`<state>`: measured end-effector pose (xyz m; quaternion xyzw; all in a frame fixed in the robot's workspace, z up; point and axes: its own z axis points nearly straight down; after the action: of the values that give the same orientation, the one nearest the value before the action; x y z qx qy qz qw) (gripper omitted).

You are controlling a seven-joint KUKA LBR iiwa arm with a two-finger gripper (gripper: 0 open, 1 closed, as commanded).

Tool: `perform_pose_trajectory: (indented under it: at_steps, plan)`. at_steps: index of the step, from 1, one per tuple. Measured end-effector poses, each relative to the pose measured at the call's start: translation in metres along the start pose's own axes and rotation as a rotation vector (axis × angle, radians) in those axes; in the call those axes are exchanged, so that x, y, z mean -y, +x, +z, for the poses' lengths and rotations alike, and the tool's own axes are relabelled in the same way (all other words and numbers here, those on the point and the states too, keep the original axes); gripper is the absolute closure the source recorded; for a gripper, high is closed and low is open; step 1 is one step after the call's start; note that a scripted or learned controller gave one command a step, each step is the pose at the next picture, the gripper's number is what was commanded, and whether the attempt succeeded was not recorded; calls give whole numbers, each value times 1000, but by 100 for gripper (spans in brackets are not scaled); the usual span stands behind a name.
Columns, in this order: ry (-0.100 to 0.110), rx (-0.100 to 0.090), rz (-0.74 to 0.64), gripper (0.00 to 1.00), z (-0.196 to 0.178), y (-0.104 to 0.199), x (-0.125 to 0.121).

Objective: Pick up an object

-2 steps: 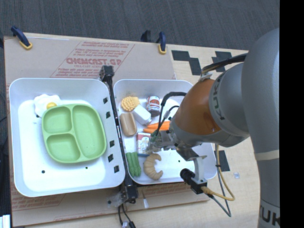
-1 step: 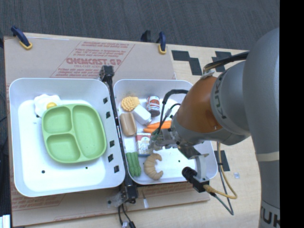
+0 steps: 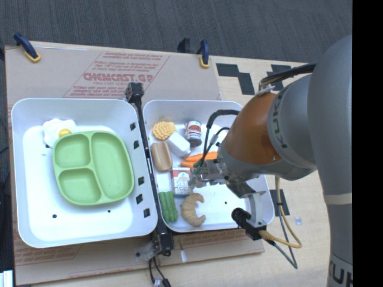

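The gripper (image 3: 200, 175) hangs inside the right bin (image 3: 239, 107), just above the croissant (image 3: 193, 209); whether it is open or closed, I cannot tell. Beside the croissant lies a green cucumber (image 3: 168, 205); a carrot (image 3: 199, 158) lies beyond the gripper.

I see open floor in the right bin (image 3: 230, 107) only beside the croissant (image 3: 193, 210); its left half is packed with food. The green tray (image 3: 93, 166) crowds the left bin (image 3: 30, 220).
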<state>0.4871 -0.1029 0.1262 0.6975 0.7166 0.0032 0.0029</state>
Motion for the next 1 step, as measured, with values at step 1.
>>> perform_pose_trajectory:
  at_steps: [1]
  plan:
    - [8, 0, 21, 100, 30, 2, -9]
